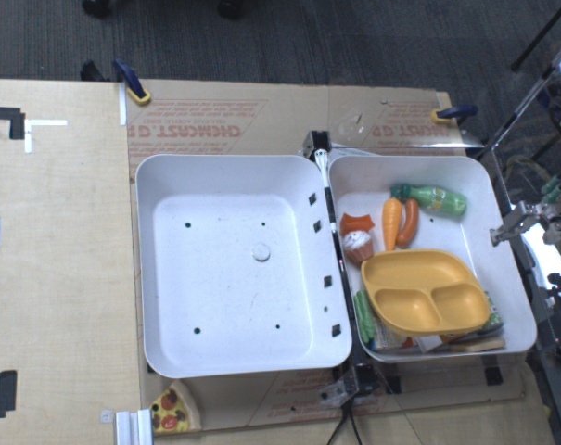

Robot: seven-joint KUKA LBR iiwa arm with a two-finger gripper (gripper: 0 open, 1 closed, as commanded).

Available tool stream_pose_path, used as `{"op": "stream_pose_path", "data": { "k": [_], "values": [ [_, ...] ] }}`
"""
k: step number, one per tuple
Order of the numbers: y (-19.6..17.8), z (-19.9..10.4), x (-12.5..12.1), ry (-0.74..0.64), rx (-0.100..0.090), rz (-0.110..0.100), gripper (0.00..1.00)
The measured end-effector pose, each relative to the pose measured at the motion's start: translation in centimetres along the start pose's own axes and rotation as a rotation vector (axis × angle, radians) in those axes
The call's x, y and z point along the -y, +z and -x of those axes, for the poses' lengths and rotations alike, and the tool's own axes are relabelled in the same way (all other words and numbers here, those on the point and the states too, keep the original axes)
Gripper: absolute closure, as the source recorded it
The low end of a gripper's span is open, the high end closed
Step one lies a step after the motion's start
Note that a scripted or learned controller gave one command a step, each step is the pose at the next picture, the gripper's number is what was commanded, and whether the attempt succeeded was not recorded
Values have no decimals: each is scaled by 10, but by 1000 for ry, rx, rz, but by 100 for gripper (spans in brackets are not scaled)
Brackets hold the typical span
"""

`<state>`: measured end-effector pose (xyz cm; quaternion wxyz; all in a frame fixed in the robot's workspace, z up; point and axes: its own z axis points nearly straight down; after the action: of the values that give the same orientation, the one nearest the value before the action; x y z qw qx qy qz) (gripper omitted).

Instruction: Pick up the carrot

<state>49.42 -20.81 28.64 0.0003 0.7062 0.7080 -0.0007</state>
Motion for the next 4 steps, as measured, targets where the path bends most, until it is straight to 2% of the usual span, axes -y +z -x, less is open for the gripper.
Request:
{"op": "stream_pose_path", "data": {
  "k": [1,2,3,4],
  "values": [
    [121,-62,8,59,-1,-1,0],
    [189,-93,-66,153,-2,11,0],
    [194,-99,-127,502,0,0,0],
    [184,-102,-128,496,-2,0,100]
  ]
}}
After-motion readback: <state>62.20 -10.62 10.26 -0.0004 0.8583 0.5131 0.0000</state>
